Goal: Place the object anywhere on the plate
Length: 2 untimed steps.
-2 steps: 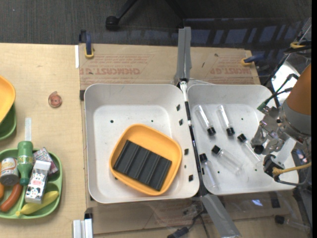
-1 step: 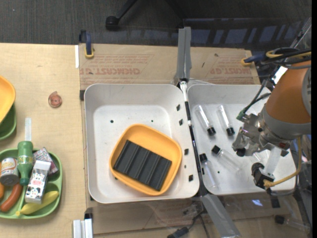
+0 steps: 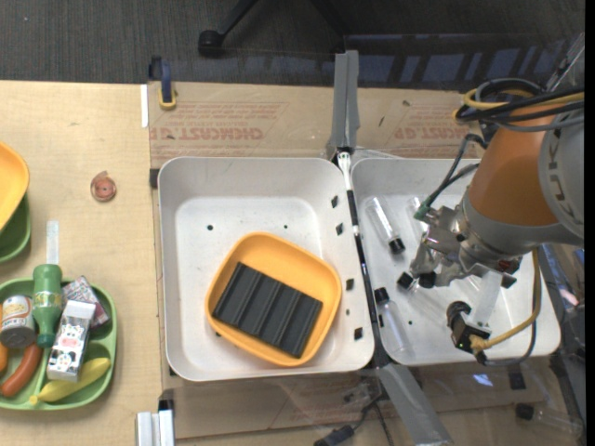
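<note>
An orange-yellow square plate (image 3: 319,266) lies in the left bin (image 3: 186,249), toward its front. A black ridged rectangular block (image 3: 269,309) rests flat on the plate, inside its rim. My gripper (image 3: 417,278) hangs low over the right bin (image 3: 530,337), near its middle, well to the right of the plate. The grey wrist and orange band rise behind it. A clear pen-like tube with a black tip (image 3: 383,224) lies on the right bin's floor, just up and left of the gripper. Nothing visibly sits in the gripper.
A small black piece (image 3: 380,295) sits by the wall between the two bins. On the wooden bench to the left stand a green tray of toy food (image 3: 88,365), a yellow bowl (image 3: 9,189) and a small pink item (image 3: 103,187). Cables loop near the arm (image 3: 465,328).
</note>
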### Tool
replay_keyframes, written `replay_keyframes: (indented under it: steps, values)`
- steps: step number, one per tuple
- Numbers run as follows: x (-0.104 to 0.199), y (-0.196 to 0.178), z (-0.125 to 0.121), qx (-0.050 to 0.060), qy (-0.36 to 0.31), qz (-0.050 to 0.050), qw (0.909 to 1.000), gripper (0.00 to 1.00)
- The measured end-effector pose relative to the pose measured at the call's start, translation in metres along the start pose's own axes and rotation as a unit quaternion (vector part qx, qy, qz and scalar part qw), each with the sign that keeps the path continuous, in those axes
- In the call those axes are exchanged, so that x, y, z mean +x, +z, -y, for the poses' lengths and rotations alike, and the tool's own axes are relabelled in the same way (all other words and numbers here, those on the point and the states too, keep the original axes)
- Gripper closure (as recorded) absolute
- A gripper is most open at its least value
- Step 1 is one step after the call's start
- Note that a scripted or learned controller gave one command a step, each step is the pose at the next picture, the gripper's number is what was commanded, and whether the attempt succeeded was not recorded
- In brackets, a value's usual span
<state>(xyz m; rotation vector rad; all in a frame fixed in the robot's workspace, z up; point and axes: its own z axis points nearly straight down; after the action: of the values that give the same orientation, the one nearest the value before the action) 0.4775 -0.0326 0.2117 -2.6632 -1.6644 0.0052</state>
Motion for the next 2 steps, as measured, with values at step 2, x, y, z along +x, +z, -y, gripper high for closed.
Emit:
replay_keyframes:
  steps: [2]
  values:
    - [0.103,0.022,0.019,0.001,-0.17,0.001,0.9854,1.0]
